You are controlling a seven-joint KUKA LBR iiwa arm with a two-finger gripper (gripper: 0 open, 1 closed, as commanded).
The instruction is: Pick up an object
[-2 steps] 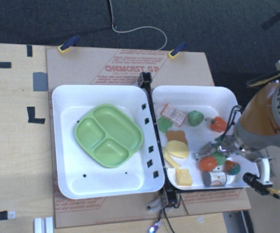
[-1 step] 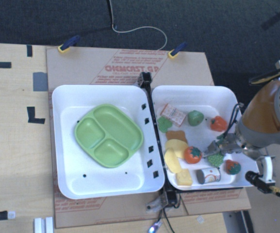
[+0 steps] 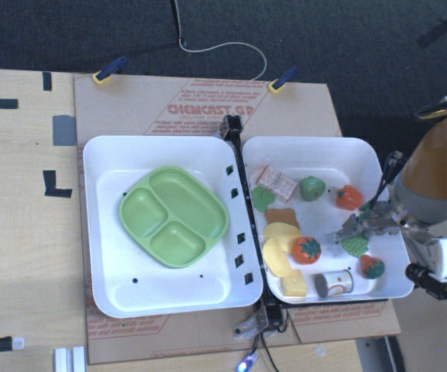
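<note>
The right bin (image 3: 362, 152) holds several toy foods. My gripper (image 3: 355, 229) hangs low over its right side, just above a green leafy piece (image 3: 355, 247); whether they touch is unclear. A red tomato (image 3: 349, 198) lies beyond it and a small strawberry (image 3: 373, 266) sits nearer the front. Left of the gripper are a red fruit with a green top (image 3: 307, 249), yellow banana pieces (image 3: 277, 246), a small can (image 3: 335, 283) on its side, a green ball (image 3: 311, 187) and a white-and-red packet (image 3: 275, 182).
The left bin (image 3: 99, 208) carries a green divided plate (image 3: 173, 216). A black divider with clips (image 3: 238, 200) runs between the bins. The arm's orange-banded wrist (image 3: 432, 169) stands over the right bin's right wall. Cardboard lies under both bins.
</note>
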